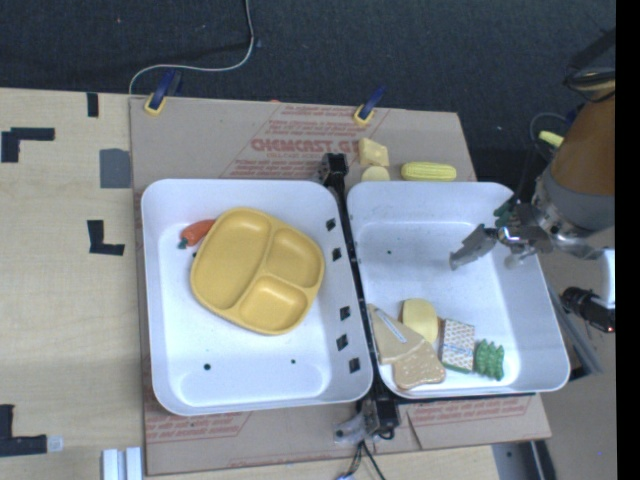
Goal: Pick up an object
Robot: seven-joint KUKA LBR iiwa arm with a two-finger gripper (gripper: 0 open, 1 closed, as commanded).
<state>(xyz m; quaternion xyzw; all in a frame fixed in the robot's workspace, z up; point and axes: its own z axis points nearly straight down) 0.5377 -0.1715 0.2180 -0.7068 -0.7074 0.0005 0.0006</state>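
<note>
My gripper [493, 252] hangs over the right part of the right bin [420, 218], above bare white floor, open with nothing between its fingers. One grey finger [466, 251] points left and down. The bin's front corner holds a cluster of toy food: a yellow block [420, 318], a patterned cracker [457, 343], a green leafy piece [488, 358], a tan bread slice [418, 369] and a pale wedge [387, 332]. The cluster lies well in front of and left of the gripper.
The left bin [180, 368] holds a yellow divided plate [258, 268] with an orange carrot [197, 231] at its far-left edge. Behind the right bin, on the cardboard, lie a corn cob [428, 171] and two small yellow pieces [372, 153].
</note>
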